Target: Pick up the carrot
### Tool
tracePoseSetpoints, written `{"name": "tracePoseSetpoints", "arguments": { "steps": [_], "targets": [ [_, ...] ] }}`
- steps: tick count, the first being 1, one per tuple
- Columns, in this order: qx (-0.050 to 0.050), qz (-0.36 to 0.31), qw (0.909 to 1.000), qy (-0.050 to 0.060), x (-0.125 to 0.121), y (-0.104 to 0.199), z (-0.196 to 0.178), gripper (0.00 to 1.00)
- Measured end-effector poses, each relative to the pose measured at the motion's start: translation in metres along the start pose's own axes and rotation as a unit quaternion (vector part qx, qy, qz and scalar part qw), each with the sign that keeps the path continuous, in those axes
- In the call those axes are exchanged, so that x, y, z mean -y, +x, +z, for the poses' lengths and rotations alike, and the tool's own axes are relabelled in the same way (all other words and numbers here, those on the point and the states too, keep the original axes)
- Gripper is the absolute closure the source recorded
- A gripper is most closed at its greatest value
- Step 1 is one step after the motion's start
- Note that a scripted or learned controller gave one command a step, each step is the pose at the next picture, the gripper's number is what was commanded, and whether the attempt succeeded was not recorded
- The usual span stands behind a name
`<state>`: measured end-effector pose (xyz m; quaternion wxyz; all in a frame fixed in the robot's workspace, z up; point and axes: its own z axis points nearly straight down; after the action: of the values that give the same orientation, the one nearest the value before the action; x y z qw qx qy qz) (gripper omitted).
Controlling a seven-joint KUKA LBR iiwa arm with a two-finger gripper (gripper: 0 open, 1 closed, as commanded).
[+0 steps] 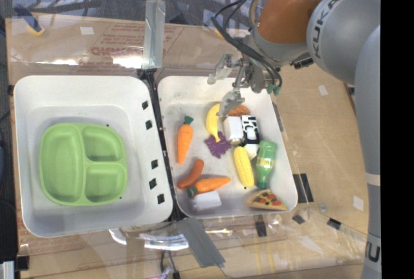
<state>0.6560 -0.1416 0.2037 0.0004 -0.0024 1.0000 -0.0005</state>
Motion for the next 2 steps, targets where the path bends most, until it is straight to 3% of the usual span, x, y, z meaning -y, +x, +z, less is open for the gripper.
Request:
{"name": "tracePoseSetpoints", "arguments": {
  "steps": [1, 2],
  "targets": [
    [-0.001, -0.011, 0.9999, -0.001, -0.032, 0.064, 0.113, 0.00],
    [0.002, 0.002, 1.0000, 0.000, -0.024, 0.116, 0.058, 0.00]
  ]
}}
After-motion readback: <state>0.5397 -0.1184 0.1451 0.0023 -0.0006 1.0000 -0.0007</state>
